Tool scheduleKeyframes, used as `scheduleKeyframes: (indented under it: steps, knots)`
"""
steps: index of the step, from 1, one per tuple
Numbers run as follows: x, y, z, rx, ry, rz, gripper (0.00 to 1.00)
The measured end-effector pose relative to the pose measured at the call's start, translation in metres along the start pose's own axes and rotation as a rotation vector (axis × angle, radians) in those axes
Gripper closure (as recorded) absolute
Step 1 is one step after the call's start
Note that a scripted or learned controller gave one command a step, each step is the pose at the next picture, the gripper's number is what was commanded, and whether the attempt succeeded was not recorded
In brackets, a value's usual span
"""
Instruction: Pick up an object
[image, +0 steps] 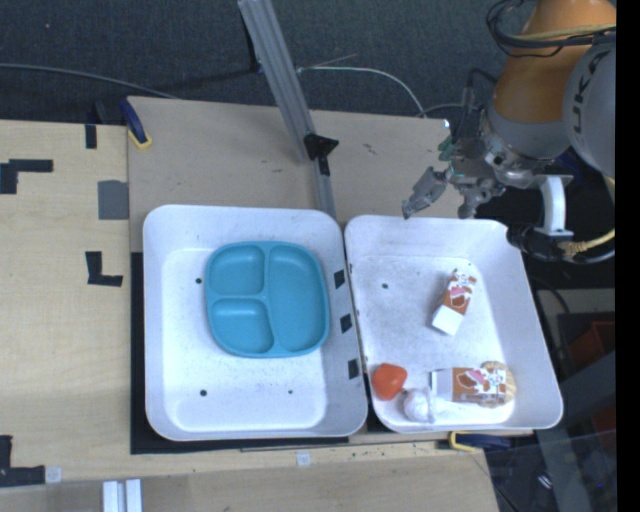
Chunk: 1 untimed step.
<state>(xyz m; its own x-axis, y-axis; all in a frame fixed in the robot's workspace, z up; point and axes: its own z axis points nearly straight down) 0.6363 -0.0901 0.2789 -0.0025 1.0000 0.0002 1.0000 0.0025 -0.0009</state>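
blue tray (267, 299), left bin (170, 320), arm (545, 90)

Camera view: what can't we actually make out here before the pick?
- Gripper: fingers small and dark against the bin rim in the camera view; too small to judge.
- Arm: cut off by the top and right edges.
- White object: pressed between the orange object and the lower packet; shape unclear.
- Upper packet: label print too small to read.

Two bins (160, 330), one plate (267, 299), four items (455, 300).
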Motion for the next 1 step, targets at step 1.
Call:
scheduleKeyframes:
  steps: [1]
  knots:
    - [0.0,0.0,0.0,0.0,0.0,0.0,0.0]
